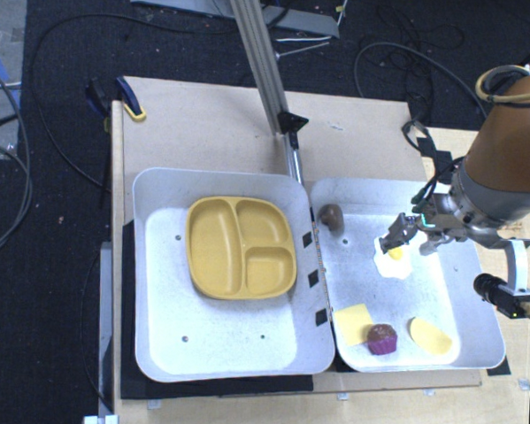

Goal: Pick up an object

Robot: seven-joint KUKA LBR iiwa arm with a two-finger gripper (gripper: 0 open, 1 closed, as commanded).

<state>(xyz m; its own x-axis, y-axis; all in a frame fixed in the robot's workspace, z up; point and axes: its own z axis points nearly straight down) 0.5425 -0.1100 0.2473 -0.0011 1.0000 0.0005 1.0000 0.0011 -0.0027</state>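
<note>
Your gripper sits over the far-middle of the right bin, arm coming in from the right. Fingers look spread, with nothing between them as far as you can tell at this slant.

Closest target is the pale white-and-yellow object: it lies directly under the fingers, just to their near side, apparently touching or almost touching the left fingertip. It's a rounded blob with no clear long axis, so wrist yaw shouldn't matter much. My read is you want a straight descent, nudged slightly nearward, to centre the fingers on it.

Other candidates in the same bin:
- brown object, far-left corner
- yellow block and purple object, side by side near the near edge
- yellow slice, near-right

The yellow divided plate sits in the left bin, well apart on the counter.
</note>
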